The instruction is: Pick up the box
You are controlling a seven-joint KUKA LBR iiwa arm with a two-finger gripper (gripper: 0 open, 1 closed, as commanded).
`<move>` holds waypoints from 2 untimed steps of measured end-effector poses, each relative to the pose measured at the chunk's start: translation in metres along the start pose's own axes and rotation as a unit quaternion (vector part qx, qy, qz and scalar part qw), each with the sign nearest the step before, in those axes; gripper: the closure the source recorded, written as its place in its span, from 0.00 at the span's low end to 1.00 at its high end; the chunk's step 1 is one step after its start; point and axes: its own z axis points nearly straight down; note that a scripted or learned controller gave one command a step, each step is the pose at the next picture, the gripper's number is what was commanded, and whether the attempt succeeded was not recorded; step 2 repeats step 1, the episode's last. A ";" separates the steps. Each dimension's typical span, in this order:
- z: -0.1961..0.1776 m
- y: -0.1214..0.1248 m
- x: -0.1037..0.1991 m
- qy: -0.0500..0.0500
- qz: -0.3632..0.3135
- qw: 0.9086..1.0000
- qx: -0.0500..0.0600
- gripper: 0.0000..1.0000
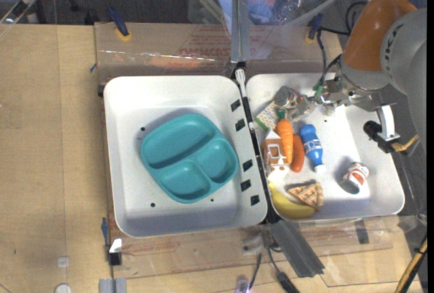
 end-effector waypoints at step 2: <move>0.000 0.000 0.000 0.000 0.000 1.000 0.000 0.00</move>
